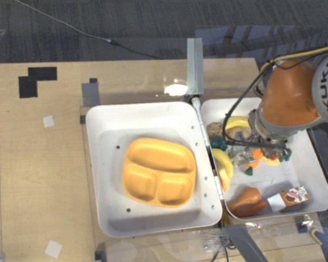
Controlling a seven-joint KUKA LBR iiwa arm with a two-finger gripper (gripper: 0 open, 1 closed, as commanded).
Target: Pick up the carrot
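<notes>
Nearest the front edge of the right bin (322, 197) lie a brown, rounded food item (247, 202) and a small red-and-white packet (294, 196), side by side. Just beyond them the gripper (260, 154) hangs low over the bin, with the carrot (258, 154), a small orange piece, right beneath it; whether the fingers are spread or closed I cannot tell. Beside it lies a banana (224, 167). Farther left, a yellow divided tray (157, 171) sits in the other bin (105, 132).

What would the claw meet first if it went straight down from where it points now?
Probably the carrot, the orange bit under the claw in the right bin; depth is unclear from above.
</notes>
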